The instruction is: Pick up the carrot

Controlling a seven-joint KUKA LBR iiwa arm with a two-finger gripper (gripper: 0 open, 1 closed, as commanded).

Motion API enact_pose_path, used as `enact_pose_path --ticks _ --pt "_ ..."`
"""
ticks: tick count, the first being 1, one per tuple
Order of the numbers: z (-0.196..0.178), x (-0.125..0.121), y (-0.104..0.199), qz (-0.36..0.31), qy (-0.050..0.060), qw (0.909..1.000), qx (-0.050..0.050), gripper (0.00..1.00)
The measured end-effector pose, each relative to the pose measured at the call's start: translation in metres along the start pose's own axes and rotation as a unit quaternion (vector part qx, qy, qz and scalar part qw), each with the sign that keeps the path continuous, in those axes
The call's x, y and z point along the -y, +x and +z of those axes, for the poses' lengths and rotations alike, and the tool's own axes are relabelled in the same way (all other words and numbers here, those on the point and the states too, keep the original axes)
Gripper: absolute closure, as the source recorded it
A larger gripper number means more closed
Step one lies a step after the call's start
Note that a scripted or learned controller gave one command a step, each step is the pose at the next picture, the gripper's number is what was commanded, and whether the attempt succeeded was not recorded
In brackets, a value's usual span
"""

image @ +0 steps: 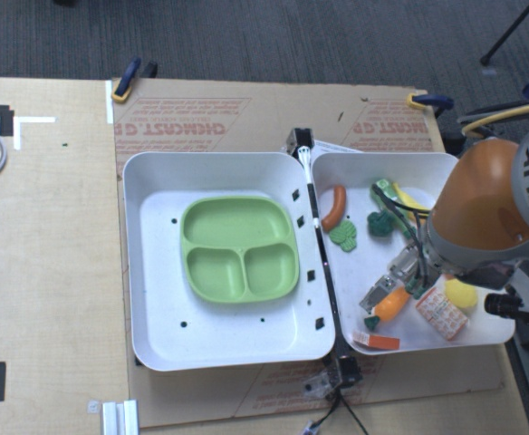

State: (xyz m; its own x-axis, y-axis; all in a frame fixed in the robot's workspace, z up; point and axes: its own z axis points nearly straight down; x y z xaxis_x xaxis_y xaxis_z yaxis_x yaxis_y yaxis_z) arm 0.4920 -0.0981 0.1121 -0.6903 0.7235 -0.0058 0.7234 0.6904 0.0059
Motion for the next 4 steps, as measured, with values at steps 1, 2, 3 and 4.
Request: enact_pose_path --ticks 1,2,3,4 --pt "0.02 0.001 0.003 -0.048 0.002 0.9989 -0.003 0.0" --pt "0.02 0.014 0.006 0.116 0.003 0.9933 -0.002 0.0" --pt "0.01 0.013 0.005 0.116 0.002 0.9932 -0.001 1.0" --pt "0.01 0.013 0.005 0.116 0.002 0.9932 -0.001 0.0"
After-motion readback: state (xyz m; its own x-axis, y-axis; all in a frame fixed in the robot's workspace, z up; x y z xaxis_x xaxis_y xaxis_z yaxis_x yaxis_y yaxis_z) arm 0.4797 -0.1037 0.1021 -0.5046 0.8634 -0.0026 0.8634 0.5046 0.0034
